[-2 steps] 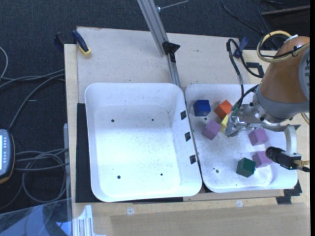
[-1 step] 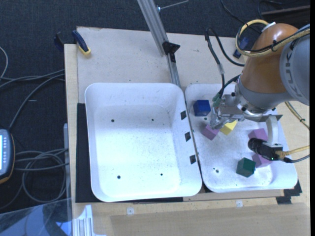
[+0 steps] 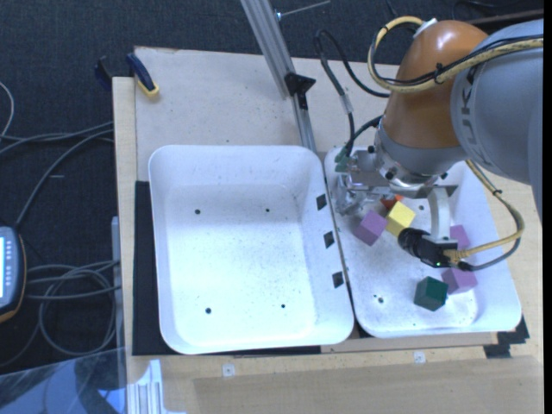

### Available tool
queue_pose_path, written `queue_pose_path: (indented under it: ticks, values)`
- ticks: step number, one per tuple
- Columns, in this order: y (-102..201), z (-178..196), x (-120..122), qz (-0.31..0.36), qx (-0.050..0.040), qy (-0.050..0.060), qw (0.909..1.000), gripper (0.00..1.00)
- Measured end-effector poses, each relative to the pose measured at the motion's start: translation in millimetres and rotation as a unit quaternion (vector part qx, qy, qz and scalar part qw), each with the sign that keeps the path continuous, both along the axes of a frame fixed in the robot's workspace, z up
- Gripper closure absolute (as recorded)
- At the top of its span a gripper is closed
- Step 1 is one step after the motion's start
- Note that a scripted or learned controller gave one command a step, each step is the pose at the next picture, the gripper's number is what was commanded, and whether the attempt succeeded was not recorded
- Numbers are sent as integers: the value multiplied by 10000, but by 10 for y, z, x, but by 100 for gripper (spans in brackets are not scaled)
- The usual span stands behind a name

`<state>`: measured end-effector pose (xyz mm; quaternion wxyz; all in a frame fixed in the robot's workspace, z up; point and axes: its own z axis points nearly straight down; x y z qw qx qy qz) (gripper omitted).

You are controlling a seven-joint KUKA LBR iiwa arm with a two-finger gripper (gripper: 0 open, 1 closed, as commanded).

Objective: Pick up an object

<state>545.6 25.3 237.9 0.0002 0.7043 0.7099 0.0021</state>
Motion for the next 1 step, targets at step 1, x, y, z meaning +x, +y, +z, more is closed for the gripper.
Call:
queue_pose_path:
  ticks: [1]
  values:
    - [538,-96,110,-7,-3,9,10000,100]
